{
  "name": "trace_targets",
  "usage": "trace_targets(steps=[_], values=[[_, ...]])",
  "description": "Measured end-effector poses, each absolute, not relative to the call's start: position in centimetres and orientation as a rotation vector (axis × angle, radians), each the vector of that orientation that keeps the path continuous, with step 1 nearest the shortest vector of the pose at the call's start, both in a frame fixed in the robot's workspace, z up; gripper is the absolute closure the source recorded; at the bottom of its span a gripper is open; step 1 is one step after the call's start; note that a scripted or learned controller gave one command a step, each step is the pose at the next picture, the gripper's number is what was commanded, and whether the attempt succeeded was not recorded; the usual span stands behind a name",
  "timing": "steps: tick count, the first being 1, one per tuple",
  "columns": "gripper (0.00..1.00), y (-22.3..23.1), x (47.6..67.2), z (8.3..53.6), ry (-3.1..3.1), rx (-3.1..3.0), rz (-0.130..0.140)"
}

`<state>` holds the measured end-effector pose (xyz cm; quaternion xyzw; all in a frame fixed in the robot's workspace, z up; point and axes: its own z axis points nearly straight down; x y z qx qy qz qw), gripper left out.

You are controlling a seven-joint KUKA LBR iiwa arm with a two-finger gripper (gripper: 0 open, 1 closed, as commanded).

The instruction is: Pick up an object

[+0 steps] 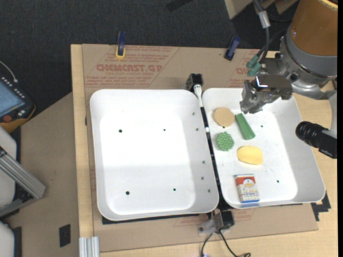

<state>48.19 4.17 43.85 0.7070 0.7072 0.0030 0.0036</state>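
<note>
Hovering end effector (250,109) — green stick (244,126) beneath

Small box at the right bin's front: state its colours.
Small box: red and white top, blue lower edge, in the camera view.

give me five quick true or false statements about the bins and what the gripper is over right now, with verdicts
1. All the loose items lie in the right bin. True.
2. The gripper is above the left bin. False: it is above the right bin, at the upper end of the green stick.
3. The yellow lemon-shaped object lies between the green stick and the small red and white box. True.
4. The tan round object is the item nearest the camera. False: the small red and white box is nearest; the tan round object lies at the far end of the group.
5. The green bumpy ball lies close to the wall between the bins. True.
</note>
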Motion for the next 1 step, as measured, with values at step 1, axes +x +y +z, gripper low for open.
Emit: trace_targets(steps=[1], values=[[1.00, -5.16, 47.70, 25.15, 2.218, 2.240, -0.018]])
